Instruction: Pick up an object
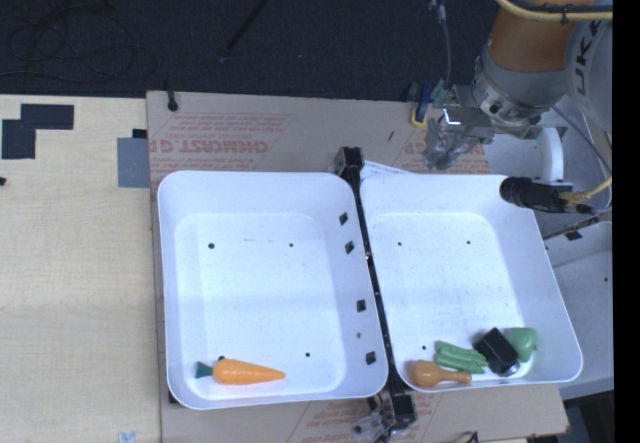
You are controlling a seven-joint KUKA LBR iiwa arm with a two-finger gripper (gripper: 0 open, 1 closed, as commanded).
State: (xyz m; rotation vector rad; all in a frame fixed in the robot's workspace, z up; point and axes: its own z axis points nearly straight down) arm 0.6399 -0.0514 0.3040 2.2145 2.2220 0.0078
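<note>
From the camera view, two white bins sit side by side on the bench [70,261]. The left bin [185,231] holds one orange carrot [246,372] near its front edge. The right bin [530,261] holds four things clustered in its front corner: one tan pear-shaped piece [436,375], one green pod [459,357], one black block [497,350] and one green piece [522,339]. The gripper [447,143] hangs above the right bin's far rim, holding nothing; how wide it stands I cannot tell.

Two bins sit side by side mid-frame. The left bin [190,231] holds a carrot [245,371] at its lower left. The right bin [540,271] holds a clustered pea pod [460,357], block [497,350] and gourd [438,374] at its lower right. The gripper [450,143] hangs above the right bin's upper edge.
</note>
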